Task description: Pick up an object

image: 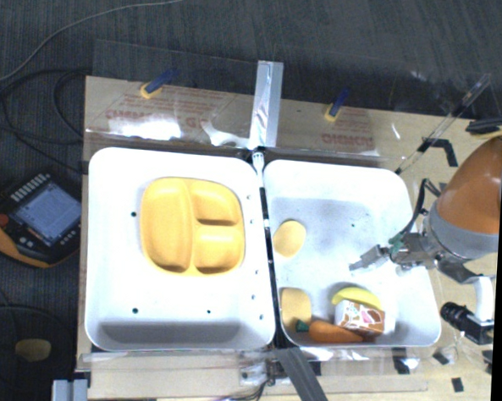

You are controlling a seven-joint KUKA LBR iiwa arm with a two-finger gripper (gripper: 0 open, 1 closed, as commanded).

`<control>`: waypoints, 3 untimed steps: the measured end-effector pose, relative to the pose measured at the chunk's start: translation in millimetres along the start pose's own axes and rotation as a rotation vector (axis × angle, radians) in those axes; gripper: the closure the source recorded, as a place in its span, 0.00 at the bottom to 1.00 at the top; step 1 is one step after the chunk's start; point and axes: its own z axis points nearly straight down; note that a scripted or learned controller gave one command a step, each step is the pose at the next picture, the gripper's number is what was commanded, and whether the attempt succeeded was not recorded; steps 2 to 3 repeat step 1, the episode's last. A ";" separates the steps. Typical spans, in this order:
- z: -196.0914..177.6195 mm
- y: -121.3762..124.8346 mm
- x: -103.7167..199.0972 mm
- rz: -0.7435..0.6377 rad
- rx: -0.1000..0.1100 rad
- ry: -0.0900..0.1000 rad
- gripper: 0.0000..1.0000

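The right bin [344, 197] holds a pale yellow round piece [289, 238] near its left wall. Along its front lie a tan piece [295, 303], an orange carrot [331, 332], a yellow banana [355, 295] and a small printed carton [365, 318], all close together. My gripper [364, 261] hangs over the right half of this bin, pointing left, just above the banana and to the right of the round piece. Nothing shows in its grasp. The grey arm with its orange band [479, 192] comes in from the right.
The left bin [113, 229] carries a yellow divided tray [192, 226]. A metal divider [266, 239] separates the bins. Off the bench to the left lies a handheld pendant [34, 216] with cables. Clips and small parts sit along the bench's right edge.
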 end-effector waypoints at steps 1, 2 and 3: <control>-15.6 30.7 1.6 0.084 0.001 0.002 0.00; -15.6 30.7 1.6 0.084 0.001 0.002 0.00; -15.6 30.7 1.6 0.084 0.001 0.002 0.00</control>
